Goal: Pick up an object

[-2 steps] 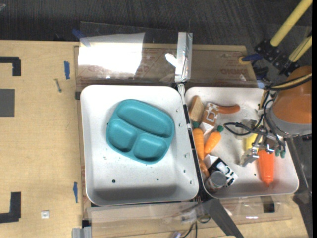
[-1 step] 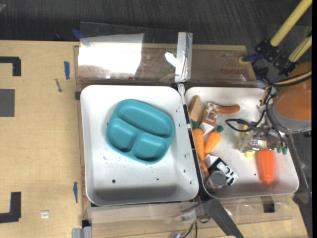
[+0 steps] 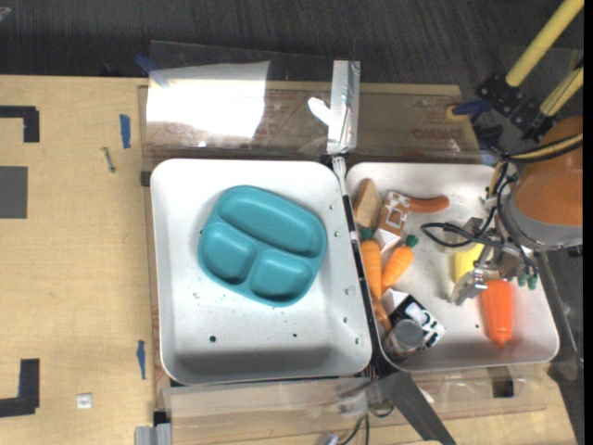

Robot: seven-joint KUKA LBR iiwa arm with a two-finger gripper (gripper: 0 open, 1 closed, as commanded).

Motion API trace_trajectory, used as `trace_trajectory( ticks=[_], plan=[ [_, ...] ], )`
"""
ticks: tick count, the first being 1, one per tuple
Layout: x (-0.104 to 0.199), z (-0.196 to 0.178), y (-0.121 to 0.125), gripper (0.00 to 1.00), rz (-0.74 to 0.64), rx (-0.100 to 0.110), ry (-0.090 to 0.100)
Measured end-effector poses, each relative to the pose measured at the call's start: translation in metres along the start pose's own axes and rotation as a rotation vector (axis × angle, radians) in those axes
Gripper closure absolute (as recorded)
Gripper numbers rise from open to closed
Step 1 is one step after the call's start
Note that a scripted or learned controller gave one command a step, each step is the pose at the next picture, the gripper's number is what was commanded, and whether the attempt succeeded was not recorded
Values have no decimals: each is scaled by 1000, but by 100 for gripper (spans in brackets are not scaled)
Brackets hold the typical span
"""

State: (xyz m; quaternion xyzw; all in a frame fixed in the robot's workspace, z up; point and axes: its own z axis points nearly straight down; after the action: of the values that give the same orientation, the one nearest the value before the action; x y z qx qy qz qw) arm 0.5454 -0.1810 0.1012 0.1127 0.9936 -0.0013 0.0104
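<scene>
Tool low over right bin, near its right side, just left of an orange carrot and touching or beside a yellow piece. Finger state impossible to tell. Teal tray in left bin; more carrots and sausage well left of tool.

A teal divided tray lies in the left white bin, on a wooden bench.

arm reaching in, tool lowered
</scene>
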Motion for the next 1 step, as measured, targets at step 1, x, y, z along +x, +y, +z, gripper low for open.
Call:
trace_trajectory(
  ticks=[1],
  plan=[
    [-2,-12,0,100,0,0,-9]
  ],
)
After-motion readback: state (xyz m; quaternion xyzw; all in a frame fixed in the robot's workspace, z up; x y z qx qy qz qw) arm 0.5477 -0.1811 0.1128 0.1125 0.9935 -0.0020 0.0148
